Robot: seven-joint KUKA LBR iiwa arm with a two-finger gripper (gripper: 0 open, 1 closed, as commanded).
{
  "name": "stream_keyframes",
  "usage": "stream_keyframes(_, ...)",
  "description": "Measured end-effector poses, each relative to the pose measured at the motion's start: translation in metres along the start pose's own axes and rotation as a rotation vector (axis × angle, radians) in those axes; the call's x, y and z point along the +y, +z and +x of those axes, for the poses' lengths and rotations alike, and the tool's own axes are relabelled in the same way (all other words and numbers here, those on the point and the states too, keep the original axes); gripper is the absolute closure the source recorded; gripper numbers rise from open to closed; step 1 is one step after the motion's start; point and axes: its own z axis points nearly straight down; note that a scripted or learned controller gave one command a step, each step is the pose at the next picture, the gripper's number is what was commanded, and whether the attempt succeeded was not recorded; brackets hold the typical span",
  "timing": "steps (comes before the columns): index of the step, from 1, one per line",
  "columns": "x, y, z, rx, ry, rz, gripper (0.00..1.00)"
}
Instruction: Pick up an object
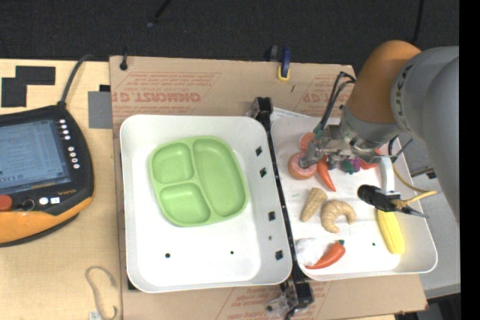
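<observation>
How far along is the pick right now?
Done: the gripper is down in the right bin, at the pink ring and the orange carrot. In hand: nothing visibly lifted or gripped. Left: the grasp and lift; the croissant, corn and red pepper lie untouched.

Lime green tray [199,180] in a white bin [142,236], red chili [328,255], yellow corn [389,231], tan croissant [337,213], pink donut [302,168], all on a cardboard-brown tabletop [60,266].
</observation>
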Motion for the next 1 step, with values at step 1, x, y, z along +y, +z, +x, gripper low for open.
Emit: stream_keyframes(1,0.0081,-0.0574,0.005,-0.006,0.0,0.003,1.0)
